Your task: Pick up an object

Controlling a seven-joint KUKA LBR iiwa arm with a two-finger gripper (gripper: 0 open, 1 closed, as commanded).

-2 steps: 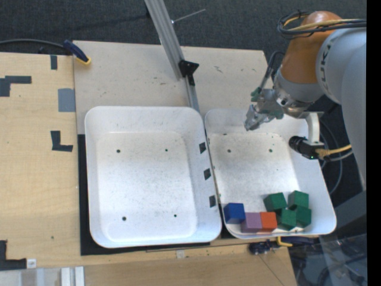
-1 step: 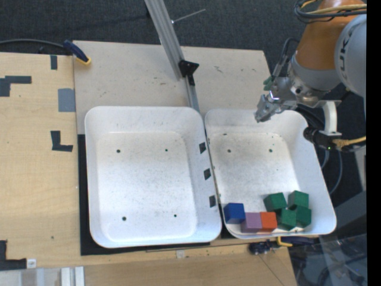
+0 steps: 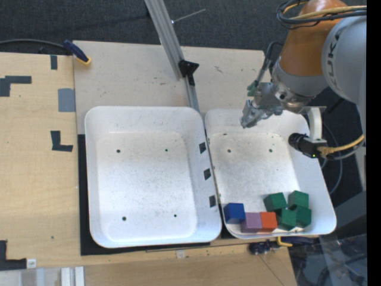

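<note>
Tabletop [image 3: 137, 76]: pale board under two shallow white bins side by side, dark carpet beyond, a slanted metal rail [image 3: 169, 37] crossing down toward the seam between the bins.
Left bin [image 3: 95, 159]: bare white floor, speckled, nothing to pick.
Right bin [image 3: 309, 159]: all candidate objects crowded along the near edge.
Blue block [image 3: 234, 212]: near-left corner, close against the bin wall and just beside the purple one.
Purple block [image 3: 253, 221]: touching the orange block [image 3: 268, 220], both hard against the near rim.
Green blocks [image 3: 289, 208]: several bunched together at the near-right, tilted against each other, count unclear.
End effector [image 3: 250, 119]: hanging over the far rim of the right bin, well apart from the blocks; open or closed, cannot tell from this angle; nothing visibly between its tips.
Arm [image 3: 315, 46]: grey with orange band, reaching in from the right, cables looped near the wrist.
Risk, clutter: likely to pinch two blocks at once or nudge neighbours aside, given the tight packing.
Risk, walls: likely to strike the sloped rim when descending on blue, purple or orange, with a tip landing on the wall instead of beside the block.
Risk, tilt: green pieces probably prone to slipping out of a squeeze on slanted faces.
Risk, position: a closing motion at the present spot would catch only air.
</note>
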